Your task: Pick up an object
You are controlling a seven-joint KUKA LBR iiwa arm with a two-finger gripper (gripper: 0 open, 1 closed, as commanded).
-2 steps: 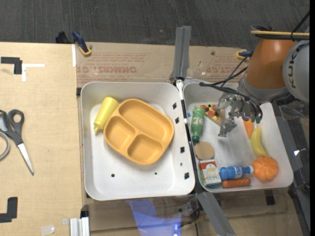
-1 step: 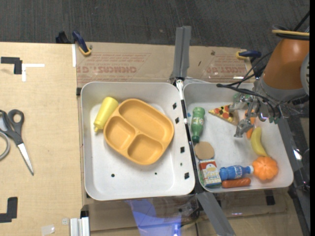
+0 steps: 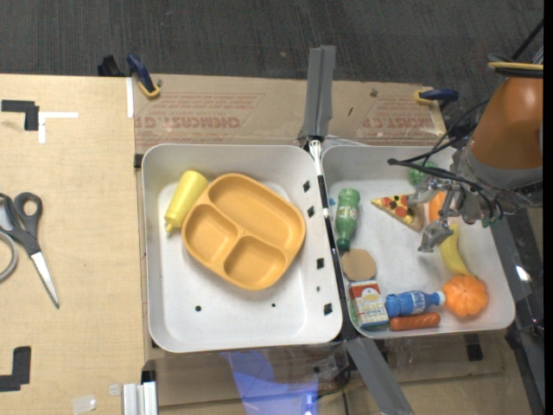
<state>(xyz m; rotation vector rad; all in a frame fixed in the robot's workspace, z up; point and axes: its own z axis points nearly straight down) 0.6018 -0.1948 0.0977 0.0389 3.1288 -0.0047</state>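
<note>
The left bin (image 3: 173, 318) holds a big orange tray (image 3: 244, 229) with a yellow bottle (image 3: 184, 199) touching its left rim. The right bin (image 3: 497, 318) is crowded: green bottle (image 3: 346, 218), pizza slice (image 3: 396, 207), cookie (image 3: 359, 264), carton (image 3: 368, 305), blue bottle (image 3: 413, 302), sausage (image 3: 414, 322), orange (image 3: 467, 296). The gripper (image 3: 436, 228) hangs above a banana (image 3: 453, 253), yellow and curved, by the right wall; I can't tell how its fingers stand.

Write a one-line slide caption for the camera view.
Gripper over the right bin beside a pizza slice and banana; yellow tray in the left bin.
</note>
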